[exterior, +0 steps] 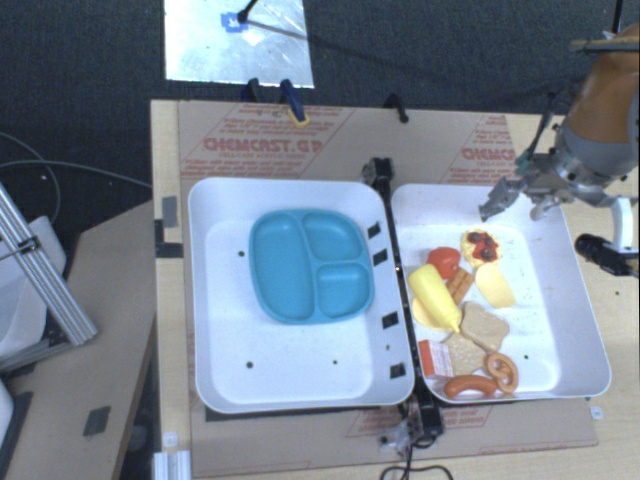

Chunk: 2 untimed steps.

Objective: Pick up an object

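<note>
Currently the gripper (pixel 520 200) hovers at the upper right of the frame, jaws spread and holding nothing, above the right bin (pixel 585 353). You risk a double pick or a slip: the toy foods (pixel 462 313) lie crowded and touching in the bin's lower half.

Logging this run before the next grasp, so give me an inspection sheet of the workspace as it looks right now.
Surface: bench bearing left bin and right bin, side by side.
Job's things: toy foods piled in right bin: tomato, banana, bread slice, pretzel, sausage.
Clutter: blue divided plate in left bin.
Grippers: gripper above right bin's far edge, nothing between its jaws.
Cables: one at bench's near edge.
Surroundings: shiny sheet beyond bench.
</note>
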Each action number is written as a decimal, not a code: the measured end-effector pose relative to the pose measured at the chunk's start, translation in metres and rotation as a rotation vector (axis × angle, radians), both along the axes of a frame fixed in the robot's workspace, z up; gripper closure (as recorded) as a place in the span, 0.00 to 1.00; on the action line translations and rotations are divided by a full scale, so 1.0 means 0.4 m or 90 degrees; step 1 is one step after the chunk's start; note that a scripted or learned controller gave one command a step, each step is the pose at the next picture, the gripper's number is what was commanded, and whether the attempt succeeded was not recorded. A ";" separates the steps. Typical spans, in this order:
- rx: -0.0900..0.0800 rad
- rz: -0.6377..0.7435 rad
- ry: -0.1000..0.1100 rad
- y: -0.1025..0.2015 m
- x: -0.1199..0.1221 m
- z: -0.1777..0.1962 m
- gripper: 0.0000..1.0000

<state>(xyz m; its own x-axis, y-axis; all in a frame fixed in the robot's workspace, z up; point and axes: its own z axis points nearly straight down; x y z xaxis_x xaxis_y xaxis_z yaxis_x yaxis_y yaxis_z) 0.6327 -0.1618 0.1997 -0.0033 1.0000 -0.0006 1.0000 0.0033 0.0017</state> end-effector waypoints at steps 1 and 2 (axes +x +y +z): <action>-0.003 0.002 -0.004 0.060 -0.015 -0.282 0.00; -0.005 0.002 -0.010 0.053 -0.006 -0.232 1.00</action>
<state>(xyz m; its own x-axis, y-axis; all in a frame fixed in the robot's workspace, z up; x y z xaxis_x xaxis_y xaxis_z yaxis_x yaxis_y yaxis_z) 0.6304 -0.1405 0.1068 -0.0060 0.9999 -0.0080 0.9998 0.0062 0.0177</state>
